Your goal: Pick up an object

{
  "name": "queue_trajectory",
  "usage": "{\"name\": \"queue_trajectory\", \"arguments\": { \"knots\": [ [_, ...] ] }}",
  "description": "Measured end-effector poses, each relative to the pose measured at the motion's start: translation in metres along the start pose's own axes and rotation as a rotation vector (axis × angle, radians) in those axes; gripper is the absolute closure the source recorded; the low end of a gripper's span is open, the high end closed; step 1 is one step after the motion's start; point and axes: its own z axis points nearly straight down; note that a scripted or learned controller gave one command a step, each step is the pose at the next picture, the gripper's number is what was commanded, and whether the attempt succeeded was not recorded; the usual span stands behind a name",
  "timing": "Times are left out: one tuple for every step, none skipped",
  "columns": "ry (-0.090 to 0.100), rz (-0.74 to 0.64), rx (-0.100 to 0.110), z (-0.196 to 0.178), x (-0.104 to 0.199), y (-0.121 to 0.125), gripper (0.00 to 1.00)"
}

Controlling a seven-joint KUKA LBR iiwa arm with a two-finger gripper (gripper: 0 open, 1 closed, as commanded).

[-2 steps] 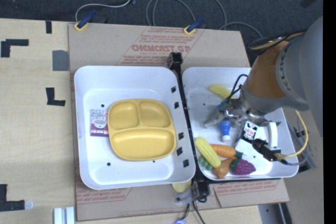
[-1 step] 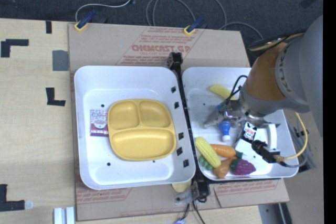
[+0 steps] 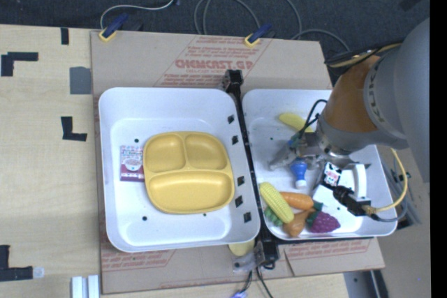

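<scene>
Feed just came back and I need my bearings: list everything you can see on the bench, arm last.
Bins: 2, white, side by side on brown board.
Divided plate: 1, yellow, left bin.
Small card: 1, red and white, left of plate.
Corn: 1, yellow, right bin, front.
Carrots: 2, orange, beside corn.
Grapes: 1, purple, front right.
Banana: 1, yellow, right bin, back.
Clamps: 2, yellow-blue, board's far edge.
Arm: 1, grey-orange, over right bin.
Gripper: 1, low in right bin.
</scene>
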Motion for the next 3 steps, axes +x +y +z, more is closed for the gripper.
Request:
{"name": "queue_trajectory", "arguments": {
  "knots": [
    [0.002,-0.003,-0.004,-0.001,-0.004,-0.011,0.00],
    [-0.001,-0.001,-0.002,0.000,0.008,-0.014,0.00],
    [0.009,-0.001,0.009,0.001,0.000,-0.004,0.00]
  ]
}}
